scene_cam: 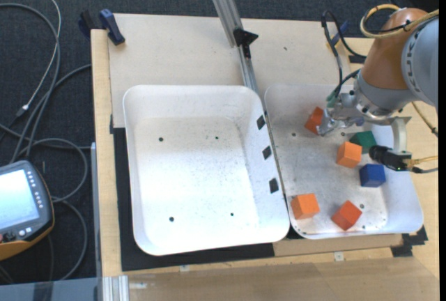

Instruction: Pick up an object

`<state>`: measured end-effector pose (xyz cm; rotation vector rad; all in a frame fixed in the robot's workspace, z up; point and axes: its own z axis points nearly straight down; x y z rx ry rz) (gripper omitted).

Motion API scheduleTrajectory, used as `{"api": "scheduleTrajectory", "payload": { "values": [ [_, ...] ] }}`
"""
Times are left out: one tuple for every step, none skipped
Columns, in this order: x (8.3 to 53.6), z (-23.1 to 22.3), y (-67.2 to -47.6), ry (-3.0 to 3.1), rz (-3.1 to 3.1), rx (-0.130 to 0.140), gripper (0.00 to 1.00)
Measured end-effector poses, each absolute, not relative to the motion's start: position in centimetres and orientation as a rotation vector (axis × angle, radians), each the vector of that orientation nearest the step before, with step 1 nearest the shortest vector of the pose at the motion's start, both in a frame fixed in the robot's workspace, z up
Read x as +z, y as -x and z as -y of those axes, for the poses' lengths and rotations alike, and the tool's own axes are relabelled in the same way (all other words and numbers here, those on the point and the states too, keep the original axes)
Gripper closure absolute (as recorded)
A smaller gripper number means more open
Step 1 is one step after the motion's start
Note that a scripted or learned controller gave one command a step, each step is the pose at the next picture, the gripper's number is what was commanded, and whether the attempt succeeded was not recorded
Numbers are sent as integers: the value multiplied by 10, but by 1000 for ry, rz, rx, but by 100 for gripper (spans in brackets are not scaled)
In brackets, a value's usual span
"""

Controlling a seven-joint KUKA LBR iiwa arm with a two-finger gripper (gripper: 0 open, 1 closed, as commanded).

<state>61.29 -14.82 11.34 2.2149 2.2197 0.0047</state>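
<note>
Along the right bin's (390, 223) near edge you have two orange cubes (304, 205), loose and untouched. Farther in sit an orange block (349, 153), a blue cube (372, 175) and a green one (363, 139). At the far side the hand (326, 127) is down against another orange-red cube (315, 119), likely your target; its grip I cannot tell.

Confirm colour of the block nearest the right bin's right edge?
Blue. The block shows clearly in the camera view, just below the green one.
</note>
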Motion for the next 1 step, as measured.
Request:
{"api": "scheduleTrajectory", "payload": {
  "values": [
    [112,148,-613,-2216,-2221,3,0]
  ]
}}
